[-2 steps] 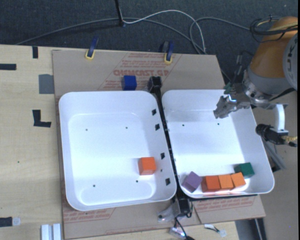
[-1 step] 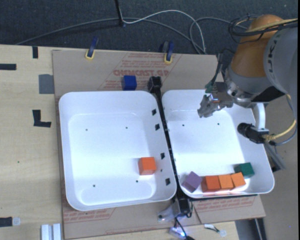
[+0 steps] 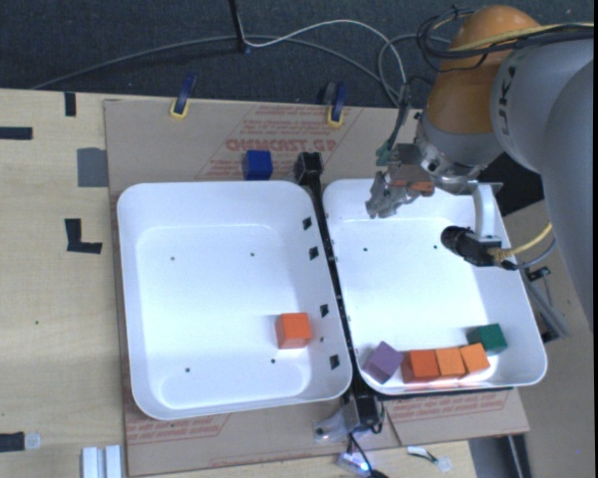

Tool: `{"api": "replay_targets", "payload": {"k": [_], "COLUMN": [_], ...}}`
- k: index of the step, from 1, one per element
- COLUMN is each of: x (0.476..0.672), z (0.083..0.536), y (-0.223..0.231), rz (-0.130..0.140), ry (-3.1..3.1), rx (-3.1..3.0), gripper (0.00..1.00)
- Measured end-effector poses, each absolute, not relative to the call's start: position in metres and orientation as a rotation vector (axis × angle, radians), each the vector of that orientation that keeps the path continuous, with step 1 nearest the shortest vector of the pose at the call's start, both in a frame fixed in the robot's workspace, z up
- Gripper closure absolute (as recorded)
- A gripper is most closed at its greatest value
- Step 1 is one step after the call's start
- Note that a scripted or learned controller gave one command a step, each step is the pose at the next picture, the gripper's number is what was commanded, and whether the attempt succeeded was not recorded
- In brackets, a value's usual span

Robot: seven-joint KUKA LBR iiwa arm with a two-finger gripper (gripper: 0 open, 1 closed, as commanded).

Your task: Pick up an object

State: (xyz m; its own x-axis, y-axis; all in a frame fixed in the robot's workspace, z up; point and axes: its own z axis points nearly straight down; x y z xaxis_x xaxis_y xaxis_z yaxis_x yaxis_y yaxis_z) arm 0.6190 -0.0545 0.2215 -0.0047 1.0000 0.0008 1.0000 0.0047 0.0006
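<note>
Purple block (image 3: pixel 383 361), two orange blocks (image 3: pixel 437 364) and a green block (image 3: pixel 490 339) sit in a row along the near edge of the right bin (image 3: pixel 419 287), well toward the camera from the tool (image 3: pixel 387 202). Another orange block (image 3: pixel 293 330) lies in the left bin (image 3: pixel 199 267). Tool hangs over the right bin's far rim, carrying nothing; can't tell how its tips stand. Red print on the cardboard sheet (image 3: pixel 279 145) is unreadable; arm lettering too partial.

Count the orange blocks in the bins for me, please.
3. One orange block sits alone in the left bin, near its front right. Two more sit side by side along the right bin's front wall, between a purple block and a lighter orange one.
</note>
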Motion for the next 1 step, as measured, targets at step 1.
{"api": "replay_targets", "payload": {"k": [1], "x": [0.6333], "z": [0.2137], "y": [-0.0086], "rz": [0.000], "ry": [-2.223], "rx": [-2.218], "gripper": [1.00]}}
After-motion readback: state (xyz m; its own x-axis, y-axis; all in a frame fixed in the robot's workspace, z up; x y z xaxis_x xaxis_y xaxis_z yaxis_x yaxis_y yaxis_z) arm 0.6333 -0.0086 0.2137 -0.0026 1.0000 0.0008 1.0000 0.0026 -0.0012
